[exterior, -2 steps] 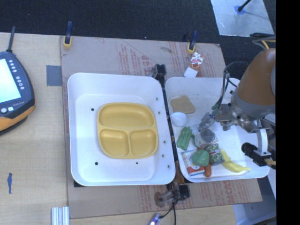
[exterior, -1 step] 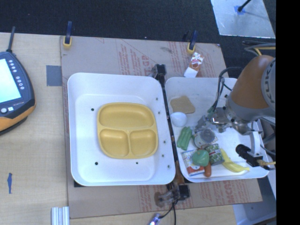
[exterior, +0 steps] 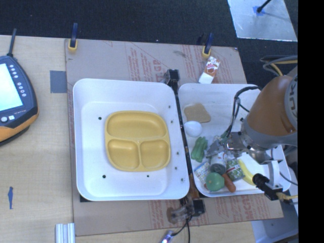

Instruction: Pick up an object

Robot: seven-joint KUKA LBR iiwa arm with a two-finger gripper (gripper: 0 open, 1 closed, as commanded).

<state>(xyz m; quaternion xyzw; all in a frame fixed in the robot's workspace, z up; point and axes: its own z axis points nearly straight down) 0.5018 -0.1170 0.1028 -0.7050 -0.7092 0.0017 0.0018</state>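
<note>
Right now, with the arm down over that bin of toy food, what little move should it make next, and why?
Probably a short descent. The gripper hangs low over the clutter in the right bin, near the green piece and the green ball, with nothing visibly held.

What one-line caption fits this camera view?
KUKA arm's gripper low over toy food in the right bin; yellow divided tray sits in the left bin.
</note>
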